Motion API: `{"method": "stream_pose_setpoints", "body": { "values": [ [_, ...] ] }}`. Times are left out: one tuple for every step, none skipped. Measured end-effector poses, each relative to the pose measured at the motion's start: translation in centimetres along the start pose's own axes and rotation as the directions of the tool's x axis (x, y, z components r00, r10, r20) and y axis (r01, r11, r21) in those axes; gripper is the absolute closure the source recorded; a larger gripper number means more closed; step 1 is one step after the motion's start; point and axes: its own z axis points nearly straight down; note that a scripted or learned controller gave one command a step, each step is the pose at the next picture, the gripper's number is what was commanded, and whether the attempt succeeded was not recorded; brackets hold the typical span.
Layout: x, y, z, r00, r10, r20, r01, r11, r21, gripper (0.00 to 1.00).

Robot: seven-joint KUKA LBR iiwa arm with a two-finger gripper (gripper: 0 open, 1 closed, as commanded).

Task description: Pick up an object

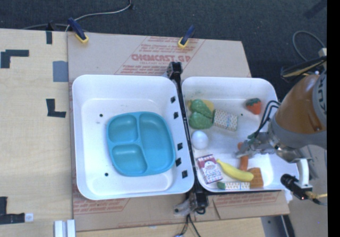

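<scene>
My gripper (246, 149) hangs low over the right side of the right bin (228, 79), at the end of the grey arm with its orange band (297, 108). Just below it lies a small orange-red piece (244, 163), close to the gripper or touching it. Also in this bin are two green items (201, 114), a patterned box (226, 120), a red and orange fruit (254, 105), a white ball (200, 138), a red and white carton (209, 169), a banana (234, 171) and an orange block (256, 177).
The left bin (90, 104) holds a blue divided plate (141, 143). A black divider with clips (179, 119) runs between the bins. Both bins rest on a cardboard sheet (154, 55) held by yellow clamps. Cables lie at the right beside the arm.
</scene>
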Motion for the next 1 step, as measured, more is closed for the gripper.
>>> {"method": "stream_pose_setpoints", "body": {
  "values": [
    [9.67, 3.34, -8.82, 1.0, -0.004, -0.006, 0.004, 1.0, 0.007, 1.0]
  ]
}}
